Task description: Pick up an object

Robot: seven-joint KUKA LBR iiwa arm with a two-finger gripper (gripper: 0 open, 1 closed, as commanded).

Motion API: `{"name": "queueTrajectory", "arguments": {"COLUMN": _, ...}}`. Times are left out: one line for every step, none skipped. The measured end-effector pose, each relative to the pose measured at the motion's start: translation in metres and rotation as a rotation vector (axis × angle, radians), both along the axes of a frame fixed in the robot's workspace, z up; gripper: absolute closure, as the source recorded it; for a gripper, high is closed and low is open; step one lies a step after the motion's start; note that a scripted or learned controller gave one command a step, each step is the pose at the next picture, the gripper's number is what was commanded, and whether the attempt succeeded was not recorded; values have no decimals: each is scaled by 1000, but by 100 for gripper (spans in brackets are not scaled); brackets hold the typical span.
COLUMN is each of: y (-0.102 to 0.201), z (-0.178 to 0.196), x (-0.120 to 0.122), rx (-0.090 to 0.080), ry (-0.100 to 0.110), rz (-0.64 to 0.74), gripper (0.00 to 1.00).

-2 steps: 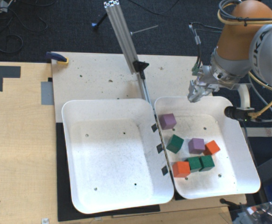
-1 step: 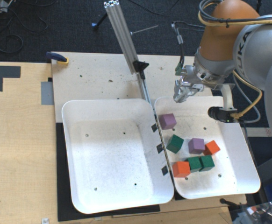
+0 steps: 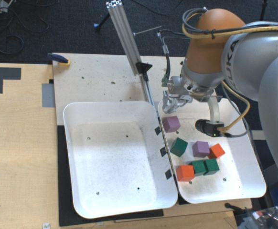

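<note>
1. Blocks lay in the right bin [image 3: 253,185]: a purple block [image 3: 171,124] near the bin's far left corner, a green block [image 3: 178,147] just in front of it, a second purple block [image 3: 200,149] touching an orange block [image 3: 217,151] toward the middle, two more green blocks [image 3: 205,167] side by side, and another orange block [image 3: 185,172] against the left wall.
2. The hand [image 3: 170,106] hung over the far left corner of that bin, directly above and slightly behind the first purple block, with its metal tips pointing down toward it.
3. A small gap seemed to separate the tips from the top of that block, and nothing showed between them.
4. How far the hand was open could not be told from this slanted view.
5. The other blocks sat well apart from the hand, nearer the front of the bin.
6. The grey arm [image 3: 253,66] with its orange band [image 3: 214,37] reached in from the right, cables looping around the wrist.
7. The left bin [image 3: 81,123] sat just beside the right one on the bench [image 3: 96,80], their walls touching along the middle.
8. A slanted metal post [image 3: 127,37] rose behind the bins.
</note>
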State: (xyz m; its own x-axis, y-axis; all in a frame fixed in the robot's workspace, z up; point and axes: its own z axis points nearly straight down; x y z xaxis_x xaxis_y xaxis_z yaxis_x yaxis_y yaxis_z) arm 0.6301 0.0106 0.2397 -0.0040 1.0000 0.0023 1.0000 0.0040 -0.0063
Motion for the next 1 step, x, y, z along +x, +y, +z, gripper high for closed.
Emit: {"name": "queueTrajectory", "arguments": {"y": 41, "z": -5, "x": -9, "rx": -1, "ry": -1, "rz": -1, "gripper": 100}}
